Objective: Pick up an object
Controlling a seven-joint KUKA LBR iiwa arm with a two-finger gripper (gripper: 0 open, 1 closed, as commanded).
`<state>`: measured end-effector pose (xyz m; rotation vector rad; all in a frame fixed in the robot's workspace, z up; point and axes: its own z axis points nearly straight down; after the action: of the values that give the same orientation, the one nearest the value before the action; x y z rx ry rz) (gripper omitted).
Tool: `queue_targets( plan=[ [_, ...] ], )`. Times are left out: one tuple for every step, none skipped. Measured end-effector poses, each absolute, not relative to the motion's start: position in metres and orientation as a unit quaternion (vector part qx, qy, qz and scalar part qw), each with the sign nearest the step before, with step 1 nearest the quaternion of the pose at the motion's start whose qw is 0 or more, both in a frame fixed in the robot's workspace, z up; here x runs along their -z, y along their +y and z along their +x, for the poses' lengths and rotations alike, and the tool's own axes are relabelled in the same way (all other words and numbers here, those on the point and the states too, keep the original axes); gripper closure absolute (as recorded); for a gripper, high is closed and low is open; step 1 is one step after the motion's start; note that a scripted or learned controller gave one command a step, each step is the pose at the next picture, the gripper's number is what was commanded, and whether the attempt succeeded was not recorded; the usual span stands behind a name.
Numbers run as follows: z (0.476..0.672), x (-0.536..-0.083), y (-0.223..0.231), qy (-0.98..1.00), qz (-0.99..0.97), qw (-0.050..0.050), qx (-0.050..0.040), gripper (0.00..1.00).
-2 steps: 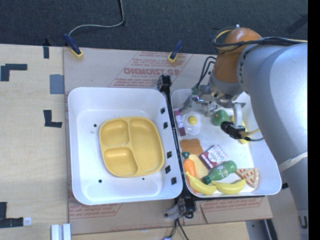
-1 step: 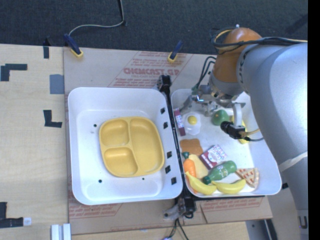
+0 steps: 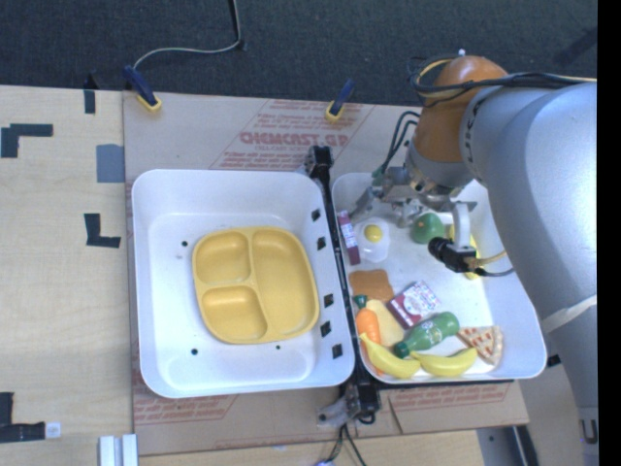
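While the arm (image 3: 543,163) bends in from the bench's right edge, its gripper (image 3: 403,202) hangs low over the right bin's (image 3: 519,343) far end; finger state unclear. Green object (image 3: 425,227) lies just beside it.

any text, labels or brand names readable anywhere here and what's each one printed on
"CHEMCAST GP": red print on the brown protective sheet under the bins, behind the left bin; the smaller red lines below it are too blurred to read.
Small snack packet in the right bin: has print, too small to read.
Green bottle: label not legible.
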<state>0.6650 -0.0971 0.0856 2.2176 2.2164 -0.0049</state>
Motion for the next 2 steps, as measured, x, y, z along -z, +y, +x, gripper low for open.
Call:
queue_targets(
  plan=[
    [0.6676,-0.0854,-0.0966,0.707,0.707,0.002,0.0019,0.00],
    [0.6682,-0.0854,-0.0969,0.707,0.707,0.002,0.0019,0.00]
  ],
)
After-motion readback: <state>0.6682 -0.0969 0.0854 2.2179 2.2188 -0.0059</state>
